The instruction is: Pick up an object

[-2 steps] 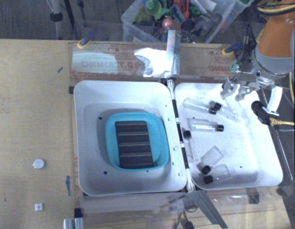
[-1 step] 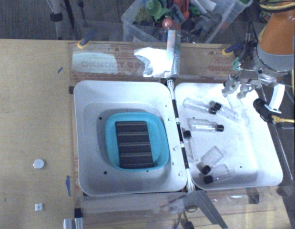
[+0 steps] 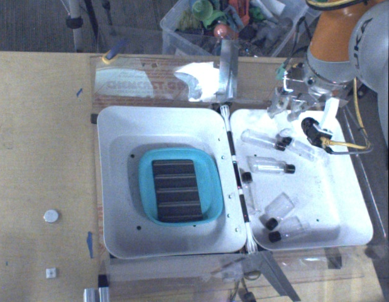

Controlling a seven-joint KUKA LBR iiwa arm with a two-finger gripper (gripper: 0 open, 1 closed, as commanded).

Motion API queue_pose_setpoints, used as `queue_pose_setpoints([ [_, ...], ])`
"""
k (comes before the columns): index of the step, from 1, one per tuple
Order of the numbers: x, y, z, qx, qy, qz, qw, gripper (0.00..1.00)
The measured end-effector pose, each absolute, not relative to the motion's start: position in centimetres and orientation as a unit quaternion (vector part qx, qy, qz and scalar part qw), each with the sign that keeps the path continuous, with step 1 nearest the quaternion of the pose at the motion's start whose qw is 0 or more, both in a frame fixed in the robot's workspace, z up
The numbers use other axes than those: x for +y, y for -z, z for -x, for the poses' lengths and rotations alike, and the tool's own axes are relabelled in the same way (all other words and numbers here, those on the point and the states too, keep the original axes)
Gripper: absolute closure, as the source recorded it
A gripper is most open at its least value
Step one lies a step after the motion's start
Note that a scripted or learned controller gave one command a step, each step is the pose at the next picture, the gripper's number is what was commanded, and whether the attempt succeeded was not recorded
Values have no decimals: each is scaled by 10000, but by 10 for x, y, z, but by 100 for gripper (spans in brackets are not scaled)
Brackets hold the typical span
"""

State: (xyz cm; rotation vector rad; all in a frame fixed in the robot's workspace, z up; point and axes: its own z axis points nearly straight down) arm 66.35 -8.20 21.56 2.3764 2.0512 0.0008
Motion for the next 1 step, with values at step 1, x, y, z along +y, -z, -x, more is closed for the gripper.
queue_pose_setpoints([
  [1, -37, -233, -667, 6105, -4, -7920, 15, 100],
])
